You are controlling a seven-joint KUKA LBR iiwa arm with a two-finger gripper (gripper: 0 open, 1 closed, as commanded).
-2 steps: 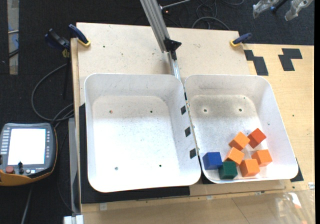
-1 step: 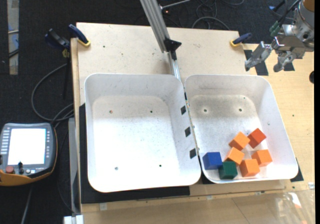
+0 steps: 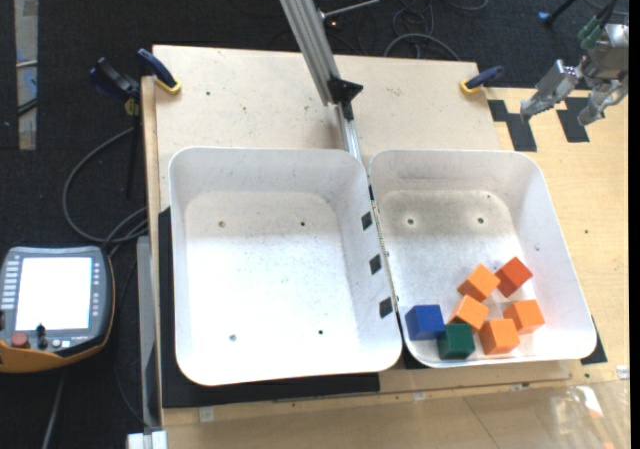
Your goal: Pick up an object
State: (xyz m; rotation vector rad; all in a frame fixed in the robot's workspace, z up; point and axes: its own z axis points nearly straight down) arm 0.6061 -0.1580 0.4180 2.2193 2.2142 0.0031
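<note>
**Hand parked high, blocks waiting in the right bin**

Here we are with the hand [image 3: 570,103] up beyond the far right corner of the right bin [image 3: 535,187], out over the bare bench [image 3: 260,97] and well apart from anything it could grab. Its two fingers hang down with a clear gap between them, spread and pinching nothing. The pose reads as a standby: raised, off to the side, leaving the camera an unblocked look into both bins.

Now the targets. Every block sits bunched in the near right corner of the right bin, likely because the sloped walls let loose cubes settle there. The blue cube [image 3: 424,321] lies at the inner edge of the cluster, just beside the green cube [image 3: 457,341]. Orange cubes crowd round: one [image 3: 479,282] at the far side, one [image 3: 499,335] near the front wall, with a reddish-orange cube [image 3: 513,275] touching the far one. The left bin [image 3: 200,177] lies beside it across the dividing rim.

My read: the pick is not yet begun. The blue cube looks the freest, with open floor on its inner side. The packed orange ones leave little room for fingers to slip between, so a descent there risks nudging neighbours.
</note>
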